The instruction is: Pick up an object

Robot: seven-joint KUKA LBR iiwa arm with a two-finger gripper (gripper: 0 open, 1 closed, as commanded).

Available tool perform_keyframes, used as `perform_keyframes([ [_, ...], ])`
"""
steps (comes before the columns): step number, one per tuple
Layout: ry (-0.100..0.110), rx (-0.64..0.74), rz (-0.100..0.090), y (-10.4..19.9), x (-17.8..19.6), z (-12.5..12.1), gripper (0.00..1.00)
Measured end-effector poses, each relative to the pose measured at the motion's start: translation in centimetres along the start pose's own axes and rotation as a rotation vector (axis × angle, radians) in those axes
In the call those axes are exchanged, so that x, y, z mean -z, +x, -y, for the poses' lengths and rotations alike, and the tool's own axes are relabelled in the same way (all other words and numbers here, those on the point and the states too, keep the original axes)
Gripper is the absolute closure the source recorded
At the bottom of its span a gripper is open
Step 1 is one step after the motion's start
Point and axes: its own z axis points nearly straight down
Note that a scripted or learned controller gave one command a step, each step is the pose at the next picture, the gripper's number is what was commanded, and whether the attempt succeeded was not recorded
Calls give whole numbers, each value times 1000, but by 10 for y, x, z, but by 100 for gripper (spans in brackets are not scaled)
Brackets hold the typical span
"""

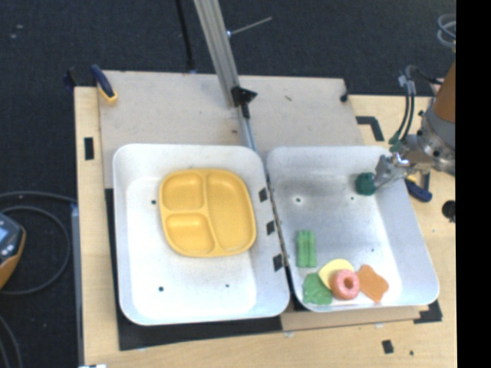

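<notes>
My gripper [381,173] reaches in from the right over the upper right part of the right bin [337,167]. A small dark green round object [365,183] sits right at the gripper's tip, touching it or nearly so; whether it is held is unclear. Near the bin's front edge lie a light green ribbed block [306,248], a green lump [315,290], a yellow piece [334,269], a pink ring [346,284] and an orange piece [374,282], packed close together.
The left bin [138,282] holds a yellow divided plate [208,211]. A metal pole [219,44] rises from the back of the bench between the bins. Cables and blue clips [418,188] hang by the arm at the right.
</notes>
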Motion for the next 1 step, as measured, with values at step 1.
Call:
perform_keyframes([
  [1, 6, 4, -3, 56, -11, 12, 100],
])
